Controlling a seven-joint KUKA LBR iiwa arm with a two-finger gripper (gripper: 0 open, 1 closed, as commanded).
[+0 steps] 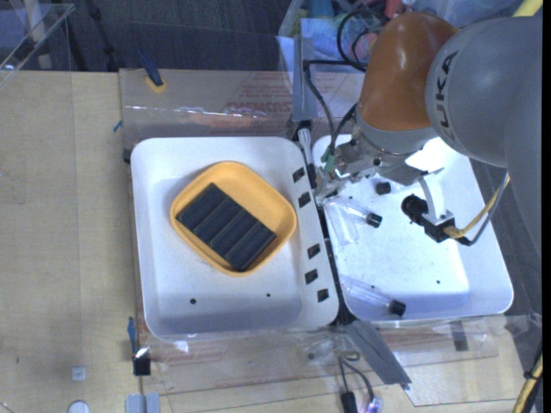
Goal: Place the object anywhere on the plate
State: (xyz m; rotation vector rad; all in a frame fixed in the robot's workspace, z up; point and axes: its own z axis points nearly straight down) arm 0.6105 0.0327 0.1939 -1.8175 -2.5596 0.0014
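- A yellow plate sat in the left bin, a dark ribbed slab lying flat on it and covering most of its middle.
- The grey arm, with its orange band, reached in from the right and hung over the upper left corner of the right bin.
- The gripper sat at the right bin's left wall, close against the divider between the two bins; how its fingers stood could not be told from this angle, and nothing could be seen between them.
- Clear tube-like objects with dark caps lay in the right bin: one just below and to the right of the gripper, another near the front edge, well apart from the gripper.
- Which of these was the task's object could not be told; the nearest tube lay just beside the gripper, on the bin floor, on the far side of the divider from the plate.
- A black fitting with a yellow cable hung over the right bin, to the right of the gripper.
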